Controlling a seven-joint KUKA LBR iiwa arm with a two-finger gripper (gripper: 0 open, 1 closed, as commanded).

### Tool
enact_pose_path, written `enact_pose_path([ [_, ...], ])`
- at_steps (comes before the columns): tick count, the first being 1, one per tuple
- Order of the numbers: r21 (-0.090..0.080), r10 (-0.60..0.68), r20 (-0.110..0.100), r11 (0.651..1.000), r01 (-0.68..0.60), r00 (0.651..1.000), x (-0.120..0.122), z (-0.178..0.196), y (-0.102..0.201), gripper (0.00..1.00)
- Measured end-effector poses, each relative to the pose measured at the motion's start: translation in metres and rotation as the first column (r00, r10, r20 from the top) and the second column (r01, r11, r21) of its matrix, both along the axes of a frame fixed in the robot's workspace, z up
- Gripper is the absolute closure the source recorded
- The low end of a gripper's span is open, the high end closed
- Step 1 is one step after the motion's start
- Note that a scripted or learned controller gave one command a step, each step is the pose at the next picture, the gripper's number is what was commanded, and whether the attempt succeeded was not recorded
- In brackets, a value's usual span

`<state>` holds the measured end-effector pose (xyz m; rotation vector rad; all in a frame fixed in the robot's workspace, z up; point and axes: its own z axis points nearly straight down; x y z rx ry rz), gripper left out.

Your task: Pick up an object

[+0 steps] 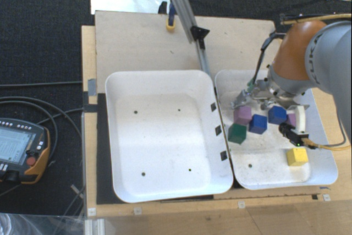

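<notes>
Several small blocks lie in the right bin (324, 173): a purple cube (242, 115), a blue cube (257, 124), a second blue cube (277, 114), a green cube (237, 134) and a yellow cube (297, 156). A pale lilac piece (292, 118) sits beside the second blue cube. My gripper (257, 98) hangs low over the far part of this bin, just behind the purple and blue cubes. The grey arm with its orange band (294, 55) covers the bin's far right corner.
The left bin (118, 118) stands next to the right one, their rims touching. A slanted metal pole (184, 8) crosses the bench behind the bins. A teach pendant (19, 148) lies off the bench at the left.
</notes>
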<state>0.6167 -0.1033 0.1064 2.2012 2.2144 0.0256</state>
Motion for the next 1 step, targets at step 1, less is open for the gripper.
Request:
enact_pose_path([
  [1,0.002,-0.002,0.001,1.0,0.002,1.0,-0.0253,-0.0064,0.0187,0.0],
])
